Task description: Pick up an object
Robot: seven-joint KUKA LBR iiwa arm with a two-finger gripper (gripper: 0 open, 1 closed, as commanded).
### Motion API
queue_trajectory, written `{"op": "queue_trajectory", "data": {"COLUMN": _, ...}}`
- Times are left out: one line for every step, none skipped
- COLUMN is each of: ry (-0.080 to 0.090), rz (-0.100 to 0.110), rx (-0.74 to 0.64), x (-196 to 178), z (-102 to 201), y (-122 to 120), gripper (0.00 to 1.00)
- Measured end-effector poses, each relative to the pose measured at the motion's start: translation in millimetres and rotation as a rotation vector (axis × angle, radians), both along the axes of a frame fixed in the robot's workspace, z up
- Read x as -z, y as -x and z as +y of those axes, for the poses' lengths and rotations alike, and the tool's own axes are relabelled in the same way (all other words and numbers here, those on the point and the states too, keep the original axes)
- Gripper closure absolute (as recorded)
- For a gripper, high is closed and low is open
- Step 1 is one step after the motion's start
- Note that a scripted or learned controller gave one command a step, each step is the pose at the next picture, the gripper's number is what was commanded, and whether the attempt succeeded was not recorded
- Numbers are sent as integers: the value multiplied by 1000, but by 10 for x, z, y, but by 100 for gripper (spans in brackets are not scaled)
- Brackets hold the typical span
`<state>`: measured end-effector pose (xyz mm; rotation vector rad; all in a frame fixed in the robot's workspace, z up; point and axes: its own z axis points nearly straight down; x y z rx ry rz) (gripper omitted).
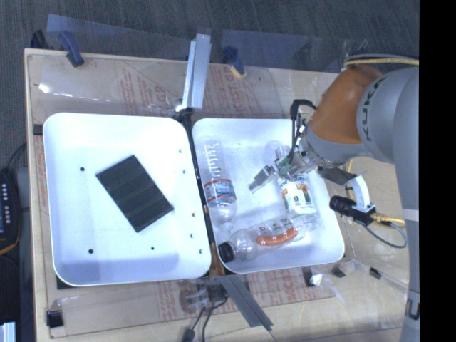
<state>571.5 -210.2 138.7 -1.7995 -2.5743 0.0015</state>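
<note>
End effector [274, 171] low inside right bin [246, 130], cannot tell its state, clear water bottle [219, 189] along bin's left wall, small box [298, 197] just beside it, dark flat pad [135, 192] in left bin [64, 130].

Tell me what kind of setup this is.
Likely a robotics lab bin-picking test bench: two white bins side by side, a grey-and-orange arm reaching over the right one, which holds clear plastic bottles.
</note>
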Motion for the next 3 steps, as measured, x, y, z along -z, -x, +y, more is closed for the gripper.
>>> {"op": "queue_trajectory", "data": {"ry": -1, "rz": 1, "rx": -25, "x": -149, "z": 7, "y": 92, "gripper": 0}}
{"op": "queue_trajectory", "data": {"ry": -2, "rz": 2, "rx": -44, "x": 83, "z": 17, "y": 65, "gripper": 0}}
{"op": "queue_trajectory", "data": {"ry": 11, "rz": -2, "rx": -80, "x": 363, "z": 272, "y": -159, "gripper": 0}}
